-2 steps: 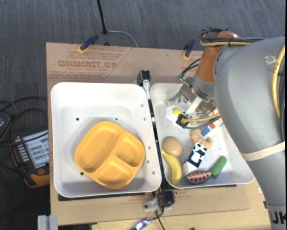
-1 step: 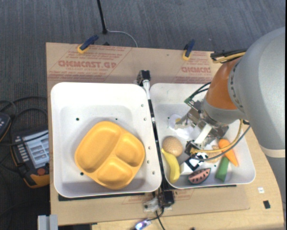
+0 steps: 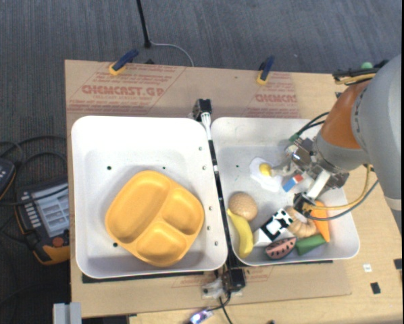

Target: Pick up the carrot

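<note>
The carrot (image 3: 322, 229) is a short orange piece lying near the front right corner of the right bin (image 3: 239, 135). It sits wedged among other toy food, beside a tan pastry-like piece (image 3: 300, 227) and a green piece (image 3: 309, 244). My gripper (image 3: 302, 173) hangs over the middle right of that bin, a little behind and to the left of the carrot. A small red and blue item (image 3: 295, 179) shows close to it, and I cannot make out whether it is held.
The right bin also holds a fried egg (image 3: 262, 169), a brown round item (image 3: 242, 205), a banana (image 3: 242, 235), a black-and-white block (image 3: 277, 223) and a watermelon slice (image 3: 281, 249). A yellow divided plate (image 3: 155, 216) lies in the left bin (image 3: 87, 154).
</note>
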You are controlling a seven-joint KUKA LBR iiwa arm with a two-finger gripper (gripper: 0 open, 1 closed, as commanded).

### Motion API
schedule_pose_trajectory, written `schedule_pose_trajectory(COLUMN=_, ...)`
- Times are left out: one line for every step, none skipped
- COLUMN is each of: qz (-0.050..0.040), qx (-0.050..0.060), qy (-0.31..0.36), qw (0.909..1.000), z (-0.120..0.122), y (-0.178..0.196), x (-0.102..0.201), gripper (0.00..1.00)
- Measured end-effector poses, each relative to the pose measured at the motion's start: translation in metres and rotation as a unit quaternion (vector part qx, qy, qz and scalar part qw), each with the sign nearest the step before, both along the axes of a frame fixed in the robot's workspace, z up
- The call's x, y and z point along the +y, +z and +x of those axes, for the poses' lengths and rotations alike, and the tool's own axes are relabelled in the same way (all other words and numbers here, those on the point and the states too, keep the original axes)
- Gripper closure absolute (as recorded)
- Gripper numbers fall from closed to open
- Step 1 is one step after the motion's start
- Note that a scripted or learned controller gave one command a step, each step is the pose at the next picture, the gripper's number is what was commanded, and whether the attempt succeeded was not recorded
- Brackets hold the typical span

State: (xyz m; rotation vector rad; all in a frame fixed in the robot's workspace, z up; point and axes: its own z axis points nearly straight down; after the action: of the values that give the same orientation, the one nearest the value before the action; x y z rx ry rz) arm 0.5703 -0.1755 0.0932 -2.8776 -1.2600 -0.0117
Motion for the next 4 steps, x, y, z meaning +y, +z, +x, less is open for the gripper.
schedule_pose_trajectory(qz=0.0029, qx=-0.006, qy=0.182, qw=0.9832, z=-0.056, y=0.004, x=-0.015, gripper=0.00)
schedule_pose_trajectory(qz=0.0000, qx=-0.014, qy=0.299, qw=0.9541, z=-0.071, y=0.003, x=-0.023, gripper=0.00)
schedule_pose_trajectory(qz=0.0003, qx=-0.007, qy=0.481, qw=0.8767, z=-0.078, y=0.002, x=-0.035, gripper=0.00)
schedule_pose_trajectory(qz=-0.0078, qx=-0.009, qy=0.480, qw=0.8772, z=-0.076, y=0.012, x=-0.039, gripper=1.00)
